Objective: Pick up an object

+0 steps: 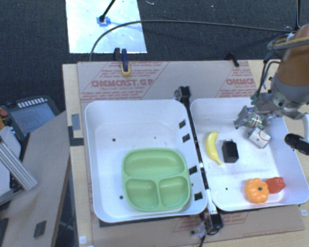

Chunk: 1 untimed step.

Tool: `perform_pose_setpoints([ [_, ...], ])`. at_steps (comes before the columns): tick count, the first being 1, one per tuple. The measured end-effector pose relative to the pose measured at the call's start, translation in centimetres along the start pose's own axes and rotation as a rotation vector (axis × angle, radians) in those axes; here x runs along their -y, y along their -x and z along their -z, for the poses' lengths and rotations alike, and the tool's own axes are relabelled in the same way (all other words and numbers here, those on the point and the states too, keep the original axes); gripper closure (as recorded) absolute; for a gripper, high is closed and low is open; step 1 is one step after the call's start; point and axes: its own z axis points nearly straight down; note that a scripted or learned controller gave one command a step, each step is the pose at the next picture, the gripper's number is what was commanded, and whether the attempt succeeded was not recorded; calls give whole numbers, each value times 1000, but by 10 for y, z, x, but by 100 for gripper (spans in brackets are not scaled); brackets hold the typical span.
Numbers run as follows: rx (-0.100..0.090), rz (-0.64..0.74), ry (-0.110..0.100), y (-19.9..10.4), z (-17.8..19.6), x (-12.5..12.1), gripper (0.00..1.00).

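Low — gripper (252, 120) over right bin (289, 195)

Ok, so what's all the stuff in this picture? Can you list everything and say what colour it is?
Bins: two, white, side by side on the bench.
Plate: one, green, three sections, in the left bin near the front.
Banana: one, yellow, left part of the right bin.
Block: one, black, just right of the banana.
Pumpkin: one, orange, front of the right bin.
Red toy: one, red, touching the pumpkin's right side.
Small white thing: one, white, right bin, just below the gripper.
Arm: one, grey with an orange band, reaching in from the right.
Gripper: one, over the back of the right bin.
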Motion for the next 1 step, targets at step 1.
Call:
perform_pose_setpoints([
  [1, 2, 2, 12, 0, 7, -3, 0],
])
